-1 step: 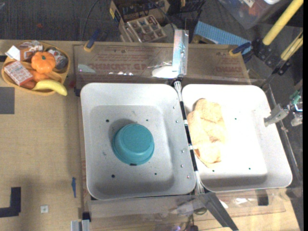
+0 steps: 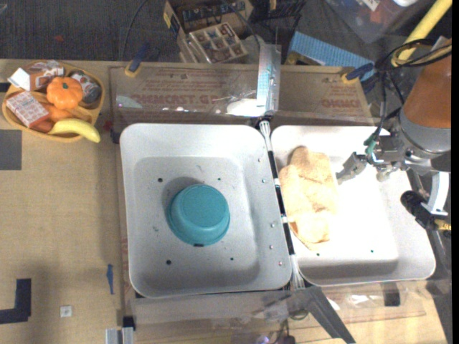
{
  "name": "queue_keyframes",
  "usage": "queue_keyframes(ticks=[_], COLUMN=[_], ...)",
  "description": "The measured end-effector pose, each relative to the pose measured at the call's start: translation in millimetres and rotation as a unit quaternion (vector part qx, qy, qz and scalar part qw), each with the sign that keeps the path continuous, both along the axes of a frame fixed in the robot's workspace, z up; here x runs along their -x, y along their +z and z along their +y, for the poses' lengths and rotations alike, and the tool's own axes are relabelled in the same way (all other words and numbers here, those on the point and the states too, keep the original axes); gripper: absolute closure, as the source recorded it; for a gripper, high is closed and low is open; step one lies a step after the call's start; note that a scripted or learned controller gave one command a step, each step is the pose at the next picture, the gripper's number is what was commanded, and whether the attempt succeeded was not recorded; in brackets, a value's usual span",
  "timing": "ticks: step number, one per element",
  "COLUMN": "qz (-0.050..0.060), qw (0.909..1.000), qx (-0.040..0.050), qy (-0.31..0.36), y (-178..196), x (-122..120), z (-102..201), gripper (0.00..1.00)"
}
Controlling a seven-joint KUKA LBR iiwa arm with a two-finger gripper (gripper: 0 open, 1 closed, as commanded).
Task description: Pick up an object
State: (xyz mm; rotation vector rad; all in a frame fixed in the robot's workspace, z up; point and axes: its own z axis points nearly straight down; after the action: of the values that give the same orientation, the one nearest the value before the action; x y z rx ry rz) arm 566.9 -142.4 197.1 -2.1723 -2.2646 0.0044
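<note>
Wooden bench (image 2: pixel 57 213) bears two white bins (image 2: pixel 143 149); cluttered dark floor behind; gripper (image 2: pixel 356 165) over right bin, grip state unclear

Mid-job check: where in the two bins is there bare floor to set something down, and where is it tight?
Left bin: the teal bowl sits near centre, with bare floor ringing it, widest toward the far wall. Right bin: the tan cloth crowds the side by the divider; bare floor runs from the cloth to the near and right walls. The gripper hangs beside the cloth's far edge, so it is tight there.
</note>
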Motion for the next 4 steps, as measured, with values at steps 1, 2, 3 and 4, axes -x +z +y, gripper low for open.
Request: queue_keyframes(ticks=[1, 2, 3, 4], qz=[-0.005, -0.005, -0.005, -0.008], qw=[0.9987, 0.9988, 0.9988, 0.9948], qx=[0.0010, 0.0002, 0.0005, 0.0027], qy=[0.050, 0.048, 0.048, 0.101], y=[-102.4, -95.0, -94.9, -106.1], x=[13.7, 13.4, 13.4, 2.5], z=[30.0, 28.1, 27.8, 37.5], gripper=[0.00, 1.00, 0.00, 0.00])
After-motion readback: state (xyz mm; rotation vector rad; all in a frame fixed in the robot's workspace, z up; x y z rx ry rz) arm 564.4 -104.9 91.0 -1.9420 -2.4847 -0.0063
